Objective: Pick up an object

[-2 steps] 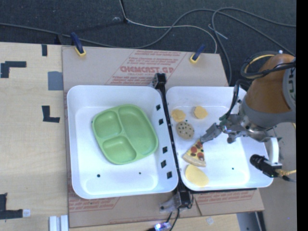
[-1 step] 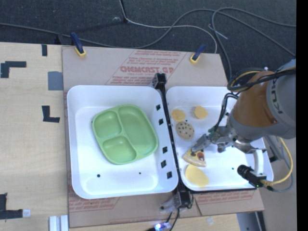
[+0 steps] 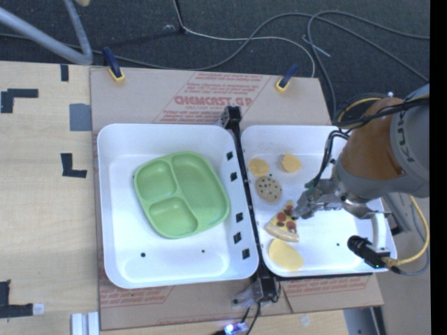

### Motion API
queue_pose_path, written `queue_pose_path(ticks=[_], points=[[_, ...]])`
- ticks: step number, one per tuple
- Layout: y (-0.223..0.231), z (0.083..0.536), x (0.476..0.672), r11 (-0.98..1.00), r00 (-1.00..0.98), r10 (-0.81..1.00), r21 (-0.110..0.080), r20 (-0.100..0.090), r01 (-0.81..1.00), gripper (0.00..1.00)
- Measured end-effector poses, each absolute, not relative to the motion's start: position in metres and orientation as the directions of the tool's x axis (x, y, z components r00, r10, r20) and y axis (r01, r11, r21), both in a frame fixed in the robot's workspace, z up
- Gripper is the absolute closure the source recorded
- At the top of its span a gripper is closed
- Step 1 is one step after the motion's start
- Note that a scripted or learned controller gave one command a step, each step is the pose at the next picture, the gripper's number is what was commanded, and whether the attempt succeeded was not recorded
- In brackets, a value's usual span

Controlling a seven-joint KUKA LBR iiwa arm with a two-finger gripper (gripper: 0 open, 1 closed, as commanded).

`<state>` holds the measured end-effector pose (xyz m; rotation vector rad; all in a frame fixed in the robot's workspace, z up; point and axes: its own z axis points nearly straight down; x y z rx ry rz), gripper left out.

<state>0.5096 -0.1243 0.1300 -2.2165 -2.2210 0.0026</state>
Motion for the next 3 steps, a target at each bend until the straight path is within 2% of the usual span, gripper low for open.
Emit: queue_pose_path(ticks=[3], points=[[-0.131, 0.274, 0.523, 0.001, -0.001, 1.000, 0.005, -0.001, 1.000, 1.00]])
